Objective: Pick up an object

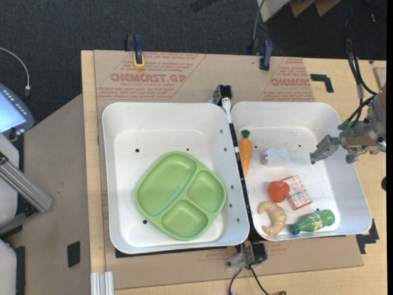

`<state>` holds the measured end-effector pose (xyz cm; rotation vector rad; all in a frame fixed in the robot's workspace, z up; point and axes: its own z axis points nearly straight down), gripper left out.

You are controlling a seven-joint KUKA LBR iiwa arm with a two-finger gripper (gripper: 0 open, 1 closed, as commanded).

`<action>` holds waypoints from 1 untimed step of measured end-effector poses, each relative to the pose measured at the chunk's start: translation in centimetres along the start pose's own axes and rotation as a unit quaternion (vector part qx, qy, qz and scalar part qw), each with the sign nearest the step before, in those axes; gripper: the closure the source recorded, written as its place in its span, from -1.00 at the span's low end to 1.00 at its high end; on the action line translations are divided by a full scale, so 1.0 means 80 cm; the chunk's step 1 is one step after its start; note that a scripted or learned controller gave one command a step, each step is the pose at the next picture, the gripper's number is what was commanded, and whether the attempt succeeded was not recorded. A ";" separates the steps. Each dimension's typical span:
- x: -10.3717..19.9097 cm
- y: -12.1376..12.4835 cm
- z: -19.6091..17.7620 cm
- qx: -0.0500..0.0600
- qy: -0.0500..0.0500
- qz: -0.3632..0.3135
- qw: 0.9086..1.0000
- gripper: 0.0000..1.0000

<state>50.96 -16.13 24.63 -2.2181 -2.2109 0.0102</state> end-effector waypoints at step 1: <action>0.000 0.003 -0.007 -0.006 -0.001 -0.002 1.000 -1.00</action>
